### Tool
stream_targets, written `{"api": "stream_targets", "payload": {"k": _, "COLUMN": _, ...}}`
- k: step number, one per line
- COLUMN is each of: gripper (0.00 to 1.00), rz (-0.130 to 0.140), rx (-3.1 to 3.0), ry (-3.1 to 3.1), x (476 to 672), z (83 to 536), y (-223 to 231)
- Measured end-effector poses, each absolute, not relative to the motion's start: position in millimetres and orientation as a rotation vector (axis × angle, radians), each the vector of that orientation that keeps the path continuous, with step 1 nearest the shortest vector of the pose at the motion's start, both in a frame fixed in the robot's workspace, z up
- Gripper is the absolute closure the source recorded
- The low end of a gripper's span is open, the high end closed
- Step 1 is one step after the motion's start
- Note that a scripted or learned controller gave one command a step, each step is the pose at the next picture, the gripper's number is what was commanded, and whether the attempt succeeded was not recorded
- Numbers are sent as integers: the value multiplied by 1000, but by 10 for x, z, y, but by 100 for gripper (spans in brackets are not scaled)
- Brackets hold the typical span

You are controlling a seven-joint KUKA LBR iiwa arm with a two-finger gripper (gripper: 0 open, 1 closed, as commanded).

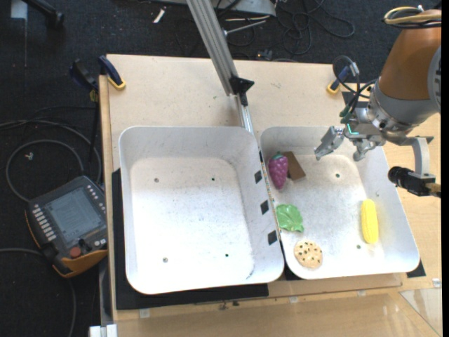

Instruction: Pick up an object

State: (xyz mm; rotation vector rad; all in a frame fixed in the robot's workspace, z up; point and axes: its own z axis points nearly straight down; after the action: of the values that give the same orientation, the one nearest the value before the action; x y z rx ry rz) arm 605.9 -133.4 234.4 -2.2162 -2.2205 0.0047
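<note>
The right bin point(393, 255) holds a purple bunch of grapes point(278, 170) leaning on a brown block point(294, 167) near its left wall, a green leafy piece point(289, 217), a round speckled cookie point(308, 253) and a yellow corn cob point(369, 220). My gripper point(344, 146) hangs over the bin's back right part, above bare floor, to the right of the grapes and block. Its two fingers are spread apart with nothing between them.
The left bin point(140, 146) lies beside the right one, with a shared ridge between them. A slanted metal pole point(214, 37) runs down to the bins' back junction. Clamps sit at the bench's back corners; a teach pendant point(69, 220) lies off the bench at left.
</note>
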Motion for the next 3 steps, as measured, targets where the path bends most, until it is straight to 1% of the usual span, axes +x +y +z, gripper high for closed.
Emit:
{"api": "stream_targets", "payload": {"k": 1, "gripper": 0, "rz": 0, "rx": -2219, "ry": -2224, "x": 6067, "z": 2372, "y": -1335}}
{"api": "stream_targets", "payload": {"k": 2, "gripper": 0, "rz": 5, "rx": -2220, "ry": -2217, "x": 6049, "z": 1920, "y": -1388}}
{"api": "stream_targets", "payload": {"k": 3, "gripper": 0, "rz": 5, "rx": -2215, "ry": -2221, "x": 6137, "z": 1375, "y": -1347}}
